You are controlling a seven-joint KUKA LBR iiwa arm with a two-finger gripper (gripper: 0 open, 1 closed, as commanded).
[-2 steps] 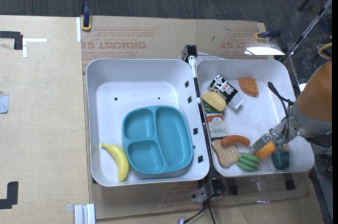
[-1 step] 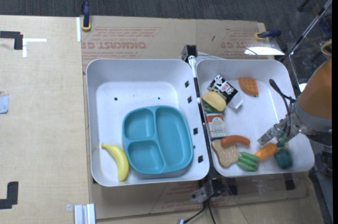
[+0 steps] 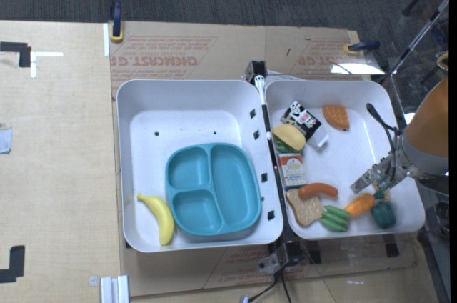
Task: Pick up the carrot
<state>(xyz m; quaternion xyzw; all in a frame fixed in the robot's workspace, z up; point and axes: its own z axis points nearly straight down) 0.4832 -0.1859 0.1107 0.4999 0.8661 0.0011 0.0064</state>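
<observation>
carrot (image 3: 359, 204) right bin front | hand (image 3: 371, 180) just above | cardboard print unreadable

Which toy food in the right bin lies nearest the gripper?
The orange carrot, just below the gripper; the sausage and green vegetable lie farther.

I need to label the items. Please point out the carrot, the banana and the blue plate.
carrot (image 3: 359, 204): camera view, on the middle of its orange body.
banana (image 3: 161, 216): camera view, on its curved middle.
blue plate (image 3: 250, 189): camera view, on its right rim.
</observation>
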